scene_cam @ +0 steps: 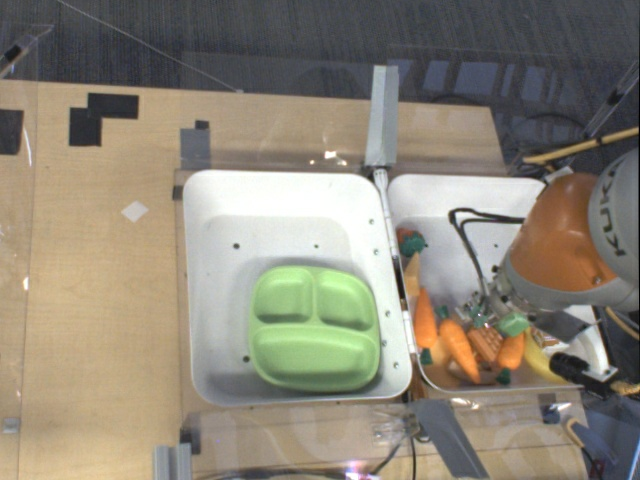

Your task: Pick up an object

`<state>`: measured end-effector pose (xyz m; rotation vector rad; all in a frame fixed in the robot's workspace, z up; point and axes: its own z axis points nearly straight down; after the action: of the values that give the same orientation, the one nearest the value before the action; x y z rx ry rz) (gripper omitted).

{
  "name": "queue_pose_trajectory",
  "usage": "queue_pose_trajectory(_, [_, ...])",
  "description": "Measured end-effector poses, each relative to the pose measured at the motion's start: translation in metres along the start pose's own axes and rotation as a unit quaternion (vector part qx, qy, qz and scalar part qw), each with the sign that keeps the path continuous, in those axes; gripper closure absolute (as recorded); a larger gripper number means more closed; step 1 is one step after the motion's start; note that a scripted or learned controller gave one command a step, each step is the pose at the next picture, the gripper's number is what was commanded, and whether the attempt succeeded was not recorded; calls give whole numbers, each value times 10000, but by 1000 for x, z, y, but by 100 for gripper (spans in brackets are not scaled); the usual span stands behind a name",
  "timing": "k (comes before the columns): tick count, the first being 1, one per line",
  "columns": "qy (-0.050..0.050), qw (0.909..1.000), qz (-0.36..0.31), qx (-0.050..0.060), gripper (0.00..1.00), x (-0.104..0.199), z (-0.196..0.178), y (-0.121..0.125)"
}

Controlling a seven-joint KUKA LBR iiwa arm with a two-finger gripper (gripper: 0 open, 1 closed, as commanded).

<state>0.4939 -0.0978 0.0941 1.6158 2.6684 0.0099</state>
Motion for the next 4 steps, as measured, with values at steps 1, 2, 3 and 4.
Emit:
queue_pose_trajectory(1, [25,9994,-333,18,0,-14,1,32])
queue_pose_trajectory(2, [-25,9998,168,-60,0,2,0,6])
queue_pose_trajectory(3, [-1,9971,762,-57,0,3,0,7])
queue_pose_trajectory(4, [-1,9971,765,-56,0,3,0,7])
